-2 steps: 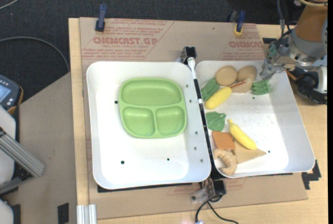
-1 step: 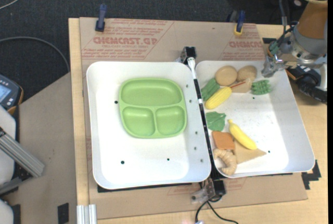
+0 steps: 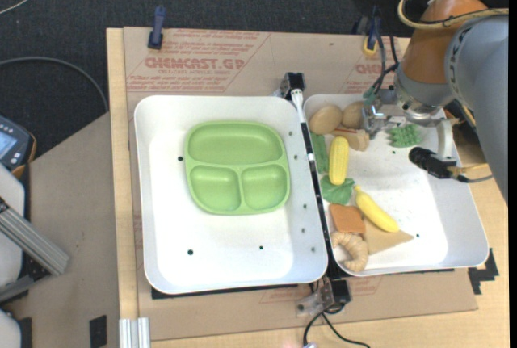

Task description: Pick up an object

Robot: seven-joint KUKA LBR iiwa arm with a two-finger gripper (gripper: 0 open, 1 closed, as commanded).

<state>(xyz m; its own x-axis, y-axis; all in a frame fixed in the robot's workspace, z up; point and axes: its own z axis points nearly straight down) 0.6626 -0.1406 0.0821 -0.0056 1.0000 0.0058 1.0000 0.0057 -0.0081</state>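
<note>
Camera view: the arm [image 3: 452, 56] reaches in from the right over the far end of the right bin [image 3: 452, 245], and its gripper [image 3: 373, 122] hangs low there, among the things crowded at that end. Whether the gripper is spread or pressed together cannot be told from this angle, and nothing can be seen pinched in it. Just left of it lie a tan lump [image 3: 351, 114] and, further left, a rounder potato [image 3: 325, 119] near the bin's far left corner. A third tan piece [image 3: 355, 141] lies right beneath the gripper, though contact cannot be made out. A green sprig [image 3: 404, 134] lies just right of the gripper. Nearer the camera, along the bin's left side, the corn [image 3: 338, 160] stands lengthwise with a leaf [image 3: 339, 191] at its near end. The banana [image 3: 376, 211] slants away from the leaf towards the bin's middle. An orange block [image 3: 347, 219] lies beside the banana, a pale wedge [image 3: 392, 241] just past it, and a croissant [image 3: 352, 249] in the near left corner. The left bin [image 3: 161, 201] holds a green tray [image 3: 237, 166] with three compartments, lying flat towards the far side. Both bins rest on a cardboard sheet [image 3: 202, 64] with red print.
</note>
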